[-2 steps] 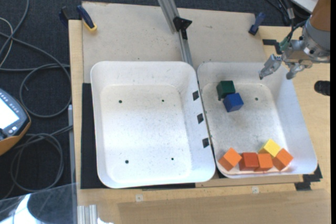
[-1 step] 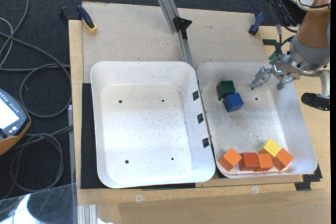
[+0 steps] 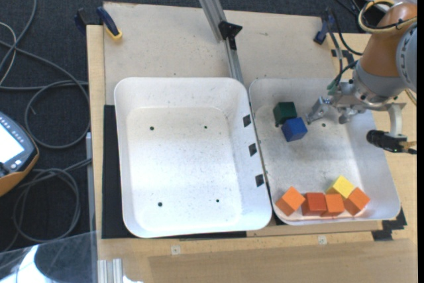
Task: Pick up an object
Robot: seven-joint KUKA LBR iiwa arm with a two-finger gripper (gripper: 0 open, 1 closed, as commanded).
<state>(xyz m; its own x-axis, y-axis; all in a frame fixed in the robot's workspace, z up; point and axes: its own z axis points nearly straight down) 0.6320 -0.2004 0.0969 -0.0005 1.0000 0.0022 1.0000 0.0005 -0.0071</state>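
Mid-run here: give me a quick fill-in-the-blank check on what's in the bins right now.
1. The small blue cube touches a dark ____ cube.
2. All the blocks lie in the ____ shallow white bin.
3. The yellow cube sits among several ____ blocks at that bin's near edge.
4. The gripper hangs over the ____ bin.

Missing words: green; right; orange; right
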